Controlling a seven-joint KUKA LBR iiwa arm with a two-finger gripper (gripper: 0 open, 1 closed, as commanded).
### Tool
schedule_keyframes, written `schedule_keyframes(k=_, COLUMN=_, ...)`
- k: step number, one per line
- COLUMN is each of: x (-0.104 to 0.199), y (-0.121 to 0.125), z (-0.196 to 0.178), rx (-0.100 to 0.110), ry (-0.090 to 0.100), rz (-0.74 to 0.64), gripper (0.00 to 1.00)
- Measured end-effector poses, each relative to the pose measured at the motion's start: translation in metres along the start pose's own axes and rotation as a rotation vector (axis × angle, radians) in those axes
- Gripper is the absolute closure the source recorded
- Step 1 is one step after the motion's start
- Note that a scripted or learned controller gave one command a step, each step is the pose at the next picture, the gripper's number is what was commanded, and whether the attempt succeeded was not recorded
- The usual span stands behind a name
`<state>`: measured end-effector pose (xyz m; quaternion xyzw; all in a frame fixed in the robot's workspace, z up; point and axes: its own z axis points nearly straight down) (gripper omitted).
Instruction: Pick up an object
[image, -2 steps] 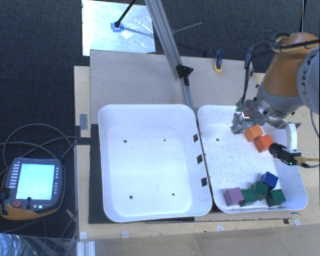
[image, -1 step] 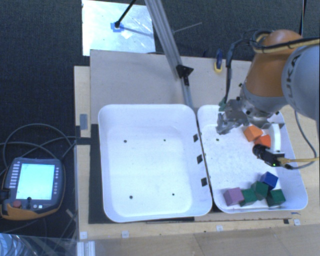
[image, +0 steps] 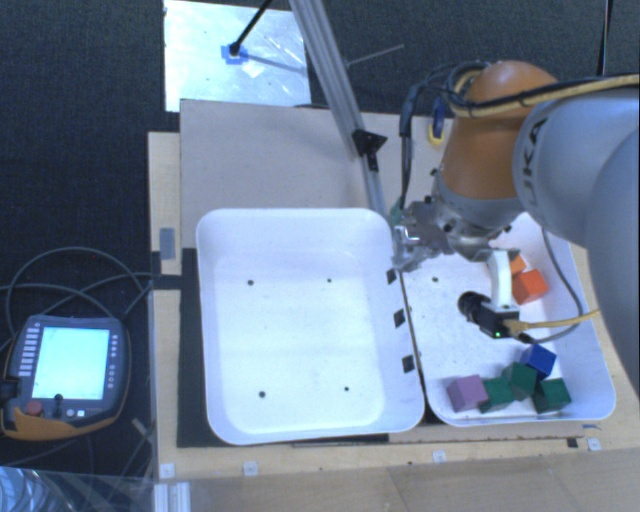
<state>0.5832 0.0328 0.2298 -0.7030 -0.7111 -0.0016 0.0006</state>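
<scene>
My gripper (image: 408, 248) hangs low over the far left corner of the right white bin (image: 590, 405), close to the wall it shares with the left bin. The grey arm with its orange band (image: 495, 130) covers the bin's far part. An orange block (image: 531, 284) lies just right of the wrist. Along the near edge sit a blue block (image: 539, 357), a purple block (image: 465, 392) and three green blocks (image: 521, 380), packed close together. Nothing shows between the fingers.
The left white bin (image: 215, 330) stands beside the right one, sharing a middle wall. A slanted metal pole (image: 340, 95) rises behind the bins. A teach pendant (image: 65, 375) with cables lies off the bench at the left.
</scene>
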Motion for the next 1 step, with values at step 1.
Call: schedule_keyframes(k=1, x=0.0619, y=-0.0072, z=0.0034, rx=0.001, ry=0.001, rz=0.0, gripper=1.0)
